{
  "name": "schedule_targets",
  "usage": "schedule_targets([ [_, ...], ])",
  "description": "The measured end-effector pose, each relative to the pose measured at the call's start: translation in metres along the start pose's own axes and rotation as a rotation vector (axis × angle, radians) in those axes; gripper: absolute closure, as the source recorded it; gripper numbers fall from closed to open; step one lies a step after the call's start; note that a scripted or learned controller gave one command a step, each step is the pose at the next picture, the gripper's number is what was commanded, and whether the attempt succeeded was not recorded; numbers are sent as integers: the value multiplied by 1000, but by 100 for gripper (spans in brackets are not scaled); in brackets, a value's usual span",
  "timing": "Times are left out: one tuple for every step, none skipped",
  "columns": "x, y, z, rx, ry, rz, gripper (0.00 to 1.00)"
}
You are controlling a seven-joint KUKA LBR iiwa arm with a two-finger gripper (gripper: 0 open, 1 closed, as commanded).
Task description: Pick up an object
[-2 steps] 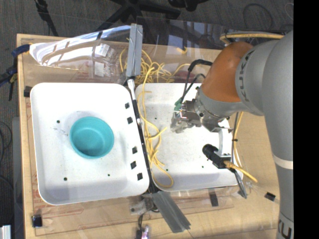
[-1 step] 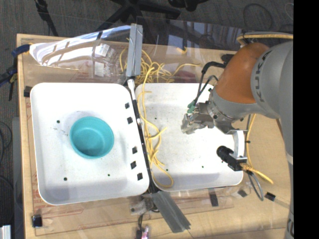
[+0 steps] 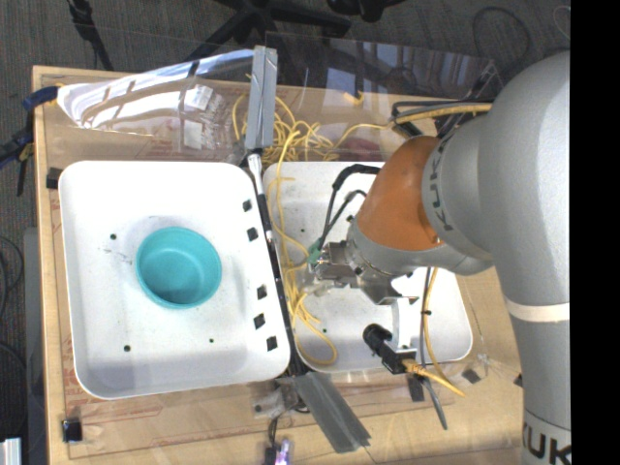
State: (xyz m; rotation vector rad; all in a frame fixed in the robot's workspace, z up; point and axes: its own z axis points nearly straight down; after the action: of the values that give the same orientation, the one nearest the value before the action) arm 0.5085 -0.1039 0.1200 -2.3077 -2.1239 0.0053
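On wooden bench [image 3: 194, 415], 2 white bins [image 3: 97, 356]

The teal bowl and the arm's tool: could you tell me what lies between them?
In the camera view, bare white bin floor and the bins' divider separate the teal bowl from the tool.

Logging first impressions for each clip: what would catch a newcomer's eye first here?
Probably the teal bowl, alone in the middle of the left bin. Next, the big grey arm with its orange band, reaching from the right and hanging over the right bin. Then the tangle of yellow cords spilling from behind the bins into the right one.
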Motion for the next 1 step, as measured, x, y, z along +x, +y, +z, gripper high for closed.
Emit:
schedule_targets([
  [-3, -29, 27, -7, 1, -71, 0],
])
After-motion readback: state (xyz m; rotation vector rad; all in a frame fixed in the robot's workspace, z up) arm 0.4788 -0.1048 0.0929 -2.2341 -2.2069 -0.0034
